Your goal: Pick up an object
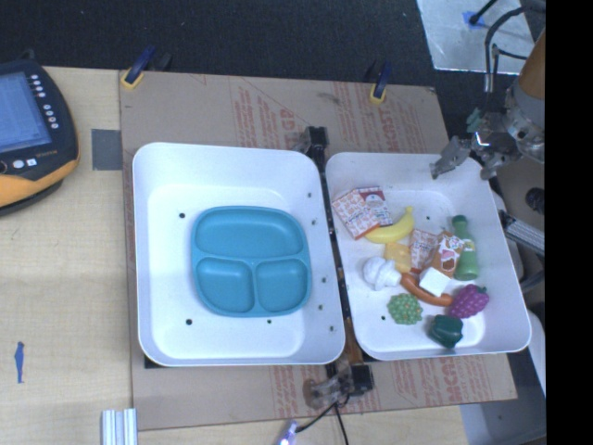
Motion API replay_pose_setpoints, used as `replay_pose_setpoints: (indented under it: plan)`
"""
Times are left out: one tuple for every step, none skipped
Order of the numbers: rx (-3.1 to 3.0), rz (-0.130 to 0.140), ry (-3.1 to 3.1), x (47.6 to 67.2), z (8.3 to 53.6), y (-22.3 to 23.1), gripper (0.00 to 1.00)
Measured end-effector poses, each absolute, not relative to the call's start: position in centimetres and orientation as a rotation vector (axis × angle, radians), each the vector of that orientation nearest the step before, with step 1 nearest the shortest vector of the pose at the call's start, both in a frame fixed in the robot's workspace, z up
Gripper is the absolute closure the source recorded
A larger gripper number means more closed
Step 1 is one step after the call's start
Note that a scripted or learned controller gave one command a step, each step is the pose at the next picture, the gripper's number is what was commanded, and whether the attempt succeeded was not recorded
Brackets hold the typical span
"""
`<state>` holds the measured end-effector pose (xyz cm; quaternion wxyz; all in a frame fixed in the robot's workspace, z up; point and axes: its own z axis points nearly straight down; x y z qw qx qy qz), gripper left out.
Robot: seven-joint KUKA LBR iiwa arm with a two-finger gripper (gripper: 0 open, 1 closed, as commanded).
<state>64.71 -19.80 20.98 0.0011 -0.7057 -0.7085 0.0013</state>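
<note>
Grey jaws (463,158) hang spread over the right bin's (519,327) top edge, clear of the yellow banana (394,227).

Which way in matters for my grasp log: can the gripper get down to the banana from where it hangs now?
Probably yes. The gripper hangs over the right bin's far corner, and the banana lies uncovered, though a printed carton and other toys crowd its sides.
</note>
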Motion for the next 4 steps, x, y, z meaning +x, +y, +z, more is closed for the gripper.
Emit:
replay_pose_setpoints:
  plan:
    - [-2.213, 0.006, -2.224, 60.3, 9.1, -21.2, 0.00]
    - [-2.212, 0.006, -2.227, 54.9, 9.1, -21.0, 0.00]
    - [-2.207, 0.008, -2.232, 54.9, 10.2, -21.1, 1.00]
    - [-2.210, 0.002, -2.230, 51.7, 20.5, -9.8, 1.00]
